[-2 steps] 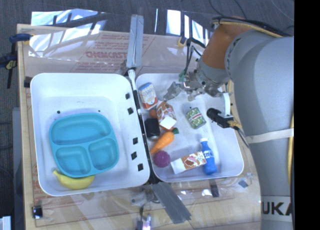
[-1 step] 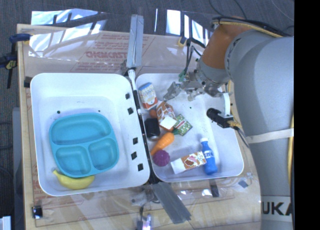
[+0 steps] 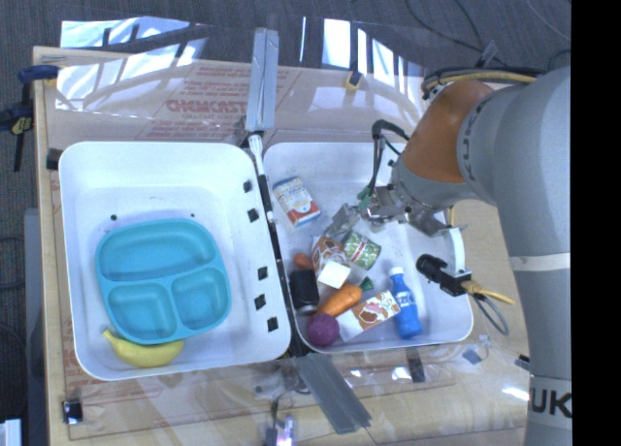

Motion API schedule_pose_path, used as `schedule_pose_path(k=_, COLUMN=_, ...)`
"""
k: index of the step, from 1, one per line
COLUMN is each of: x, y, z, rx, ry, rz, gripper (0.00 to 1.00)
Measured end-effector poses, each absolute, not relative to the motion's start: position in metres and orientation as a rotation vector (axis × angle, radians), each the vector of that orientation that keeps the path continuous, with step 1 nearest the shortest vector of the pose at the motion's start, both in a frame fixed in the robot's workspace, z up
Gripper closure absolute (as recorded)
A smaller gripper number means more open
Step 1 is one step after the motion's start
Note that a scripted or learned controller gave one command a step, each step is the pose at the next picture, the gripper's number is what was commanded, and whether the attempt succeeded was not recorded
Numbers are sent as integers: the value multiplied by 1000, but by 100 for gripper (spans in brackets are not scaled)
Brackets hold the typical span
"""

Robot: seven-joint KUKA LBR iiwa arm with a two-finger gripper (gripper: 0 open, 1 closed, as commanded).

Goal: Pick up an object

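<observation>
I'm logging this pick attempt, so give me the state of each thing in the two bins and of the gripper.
blue tray: flat in the left bin, compartments bare
banana: lying beside the tray's near edge
small carton: lying apart, far side of right bin
carrot: lying in the pile
blue bottle: lying on its side
purple ball: resting at the near wall
gripper: low over the pile, grip unclear

Smooth glossy white plastic bins (image 3: 87,192), a matt blue plastic tray (image 3: 160,279), a glossy blue bottle (image 3: 408,313).
</observation>
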State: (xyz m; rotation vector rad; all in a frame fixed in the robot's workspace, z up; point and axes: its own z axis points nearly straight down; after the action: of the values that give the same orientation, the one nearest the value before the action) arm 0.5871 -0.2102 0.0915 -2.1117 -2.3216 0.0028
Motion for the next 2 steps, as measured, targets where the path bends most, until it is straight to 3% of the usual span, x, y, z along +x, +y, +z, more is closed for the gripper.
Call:
schedule_pose_path(k=1, x=534, y=-210, z=91, rx=-2006, ry=-2414, rz=2, gripper=0)
schedule_pose_path(k=2, x=535, y=-211, z=102, rx=-2002, ry=-2420, rz=3, gripper=100)
